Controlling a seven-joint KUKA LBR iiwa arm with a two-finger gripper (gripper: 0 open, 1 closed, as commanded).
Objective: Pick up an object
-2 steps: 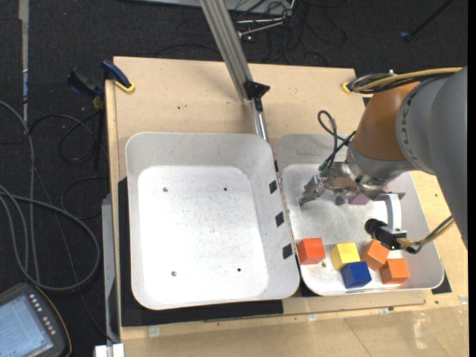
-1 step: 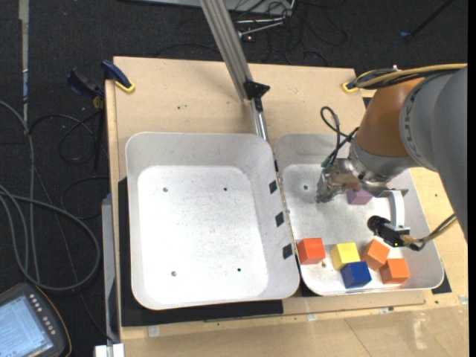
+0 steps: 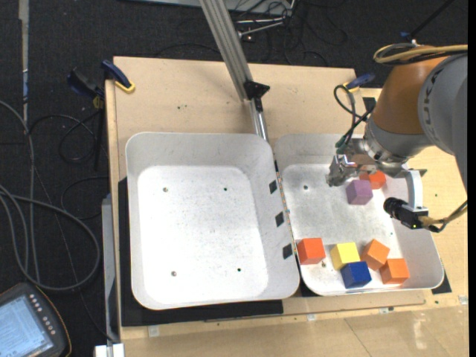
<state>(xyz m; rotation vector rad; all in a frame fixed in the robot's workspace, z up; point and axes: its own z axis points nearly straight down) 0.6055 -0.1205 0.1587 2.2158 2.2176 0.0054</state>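
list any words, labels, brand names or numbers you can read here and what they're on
No text can be read in this view.
Pendant screen at the lower left corner: lit, with lines on it, too small and blurred to read.
Blocks in the right bin, such as the purple block and the blue block: plain faces, no markings.
Left bin: only dark specks, no lettering.
Gripper and arm: no legible label.

- I watch through one fixed camera set above the bench (image 3: 223, 88), looking down at a slant.
- It stands far enough back to take in both bins: the left bin (image 3: 141, 199) and right bin (image 3: 312, 192).
- The arm (image 3: 424, 103) enters from my right.
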